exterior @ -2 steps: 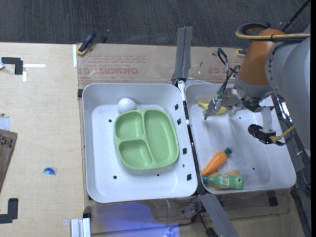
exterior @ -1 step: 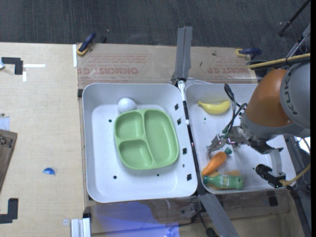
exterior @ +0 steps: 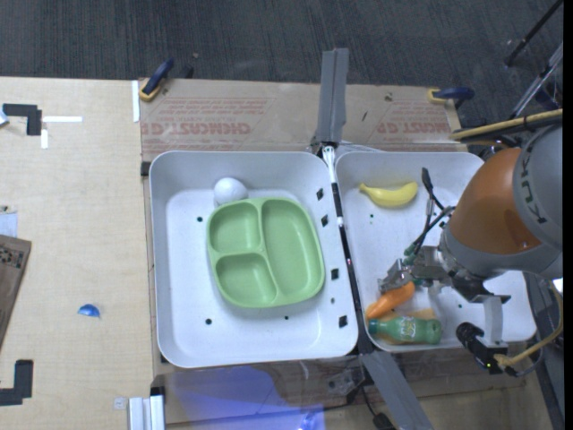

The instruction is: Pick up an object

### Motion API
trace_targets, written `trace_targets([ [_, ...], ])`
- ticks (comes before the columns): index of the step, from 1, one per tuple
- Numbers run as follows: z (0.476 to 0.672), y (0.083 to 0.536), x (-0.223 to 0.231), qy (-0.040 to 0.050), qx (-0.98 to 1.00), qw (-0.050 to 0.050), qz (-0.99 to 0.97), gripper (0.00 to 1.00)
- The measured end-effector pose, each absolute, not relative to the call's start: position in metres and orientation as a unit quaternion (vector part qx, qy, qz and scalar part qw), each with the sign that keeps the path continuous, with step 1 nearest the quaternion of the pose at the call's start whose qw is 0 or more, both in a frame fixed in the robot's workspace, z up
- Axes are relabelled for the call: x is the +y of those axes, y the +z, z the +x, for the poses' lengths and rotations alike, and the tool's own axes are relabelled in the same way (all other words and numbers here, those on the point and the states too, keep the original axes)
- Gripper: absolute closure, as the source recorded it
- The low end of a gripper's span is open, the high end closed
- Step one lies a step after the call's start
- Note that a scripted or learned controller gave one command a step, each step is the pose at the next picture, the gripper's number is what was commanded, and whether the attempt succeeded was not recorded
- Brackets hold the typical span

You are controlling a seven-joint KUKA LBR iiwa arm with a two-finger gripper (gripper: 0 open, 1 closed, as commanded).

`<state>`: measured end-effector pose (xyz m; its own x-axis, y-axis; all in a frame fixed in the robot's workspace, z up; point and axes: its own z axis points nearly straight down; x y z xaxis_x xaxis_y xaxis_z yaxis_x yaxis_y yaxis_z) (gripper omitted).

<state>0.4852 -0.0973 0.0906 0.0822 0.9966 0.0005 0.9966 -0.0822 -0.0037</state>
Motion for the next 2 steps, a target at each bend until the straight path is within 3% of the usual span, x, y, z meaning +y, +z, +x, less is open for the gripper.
trace_targets([
  [1,0.485,0.099,-0.098,0.0014,-0.676,0.002,-0.737,1.0],
  [2,0.547,0.228,-0.092,0.0017,-0.669,0.0,-0.743,1.0],
])
